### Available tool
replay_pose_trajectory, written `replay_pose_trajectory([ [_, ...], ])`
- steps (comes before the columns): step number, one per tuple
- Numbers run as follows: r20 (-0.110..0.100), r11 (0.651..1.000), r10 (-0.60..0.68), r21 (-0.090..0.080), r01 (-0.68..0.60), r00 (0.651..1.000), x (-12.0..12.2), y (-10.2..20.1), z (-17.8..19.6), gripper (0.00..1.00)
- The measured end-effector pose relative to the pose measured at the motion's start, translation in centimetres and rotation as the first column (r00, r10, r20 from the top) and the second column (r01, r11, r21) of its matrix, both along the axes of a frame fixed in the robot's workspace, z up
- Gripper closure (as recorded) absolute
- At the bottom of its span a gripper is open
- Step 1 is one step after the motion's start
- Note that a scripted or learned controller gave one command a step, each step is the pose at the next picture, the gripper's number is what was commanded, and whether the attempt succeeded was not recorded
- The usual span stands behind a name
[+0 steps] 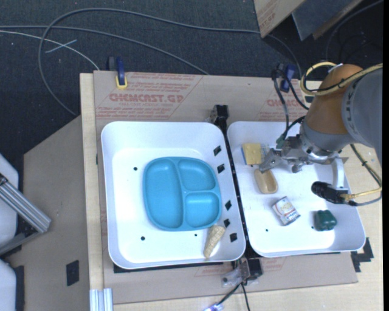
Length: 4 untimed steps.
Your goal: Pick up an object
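The blue tray (pixel 182 192) crowds the left bin (pixel 115 182); the arm (pixel 340 109) overhangs the right bin (pixel 346 240), seemingly.

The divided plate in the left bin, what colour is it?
The divided plate is light blue, seen in the camera view.

left white bin (pixel 115 200) on brown board (pixel 158 91); blue clamp (pixel 121 71) at board's far-left edge, black cables (pixel 73 36) on dark floor beyond board, cardboard box (pixel 276 13) far right
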<state>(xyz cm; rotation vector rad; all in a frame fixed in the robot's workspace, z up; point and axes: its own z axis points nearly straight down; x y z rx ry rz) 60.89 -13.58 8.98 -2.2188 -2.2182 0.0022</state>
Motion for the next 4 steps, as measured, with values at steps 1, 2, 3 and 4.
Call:
replay_pose_trajectory([
  [1, 0.006, 1.0, 0.0, -0.001, 0.0, 1.0, 0.2, 0.0, 1.4, 1.0],
  [2, 0.01, 1.0, -0.001, -0.003, 0.001, 1.0, -0.6, -0.6, 7.1, 1.0],
  [3, 0.012, 1.0, 0.001, -0.004, -0.001, 1.0, -0.9, -0.7, 13.5, 1.0],
  [4, 0.011, 1.0, 0.002, -0.003, -0.002, 1.0, -0.8, -0.2, 18.1, 1.0],
])
